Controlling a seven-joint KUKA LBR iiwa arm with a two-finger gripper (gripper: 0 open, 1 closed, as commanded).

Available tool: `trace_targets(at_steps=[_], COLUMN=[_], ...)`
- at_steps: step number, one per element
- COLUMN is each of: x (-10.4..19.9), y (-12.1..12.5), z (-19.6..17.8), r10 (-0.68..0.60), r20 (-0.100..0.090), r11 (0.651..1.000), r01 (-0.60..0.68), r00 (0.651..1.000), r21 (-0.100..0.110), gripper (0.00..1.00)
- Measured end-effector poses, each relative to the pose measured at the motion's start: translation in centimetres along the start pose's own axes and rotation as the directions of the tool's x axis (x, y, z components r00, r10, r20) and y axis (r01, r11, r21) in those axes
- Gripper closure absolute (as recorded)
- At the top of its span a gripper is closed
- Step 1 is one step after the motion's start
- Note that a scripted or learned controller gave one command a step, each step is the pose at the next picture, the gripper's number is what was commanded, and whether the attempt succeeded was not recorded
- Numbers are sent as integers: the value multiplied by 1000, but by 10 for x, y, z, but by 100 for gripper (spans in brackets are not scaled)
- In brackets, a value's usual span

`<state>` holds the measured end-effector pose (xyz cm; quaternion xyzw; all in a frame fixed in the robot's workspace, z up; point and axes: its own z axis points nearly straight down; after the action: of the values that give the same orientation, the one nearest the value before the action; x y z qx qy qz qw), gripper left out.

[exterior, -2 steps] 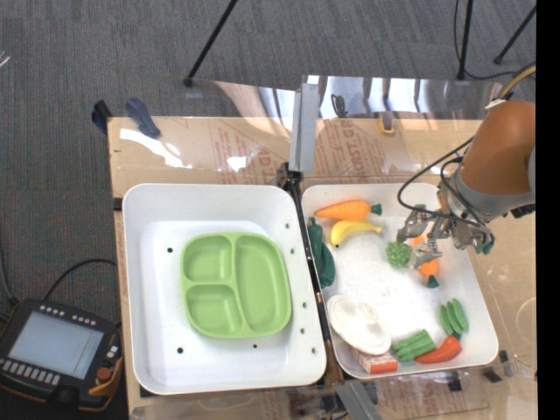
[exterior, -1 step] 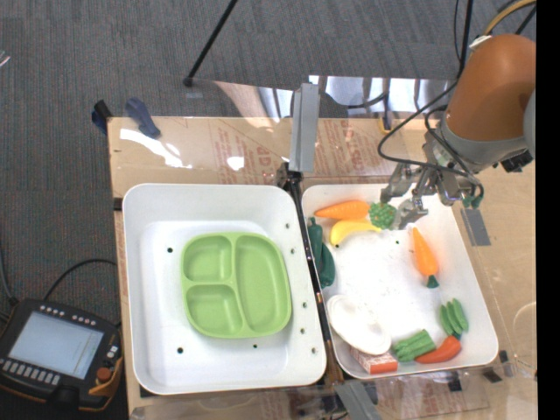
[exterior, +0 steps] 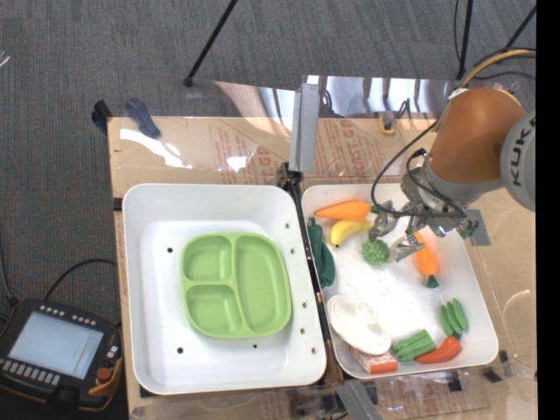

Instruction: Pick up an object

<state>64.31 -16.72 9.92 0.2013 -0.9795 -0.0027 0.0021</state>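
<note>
In the right bin [exterior: 486, 315], the open room is a bare white patch at the middle, ringed by toy food. Along the far rim lie a smooth orange carrot [exterior: 344, 209] and a curved yellow banana [exterior: 349, 230], touching each other. A dark green cucumber [exterior: 321, 256] lies against the left wall. At the near edge sit a white dish-like piece [exterior: 357, 323], a ridged green pod [exterior: 413, 345], a red chili pepper [exterior: 440, 350] and another green pod [exterior: 453, 316], crowded close together.

The gripper [exterior: 395, 237] hangs over the far half of this bin, its metal fingers [exterior: 381, 226] standing apart. A knobbly green broccoli [exterior: 375, 252] sits on the bin floor just below the left finger; whether they touch cannot be told, and nothing sits between the fingers. A second orange carrot [exterior: 426, 260] with a green tip lies just right of the gripper, partly under the wrist.

The left bin [exterior: 149, 217] holds a light green plastic divided plate [exterior: 236, 284] with three compartments, set near its middle with bare white floor all round. Both bins rest side by side on the tabletop [exterior: 175, 147].
</note>
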Motion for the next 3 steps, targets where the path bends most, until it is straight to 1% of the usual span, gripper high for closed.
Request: trace_targets(at_steps=[1, 2, 3], x=[-2, 14, 60], y=[-4, -42, -20], z=[8, -33, 7], r10=[290, 148, 105], r20=[11, 11, 12], r11=[957, 989, 994], r01=[-290, -148, -105], r00=[957, 989, 994], r21=[5, 8, 8], gripper=[100, 100, 100])
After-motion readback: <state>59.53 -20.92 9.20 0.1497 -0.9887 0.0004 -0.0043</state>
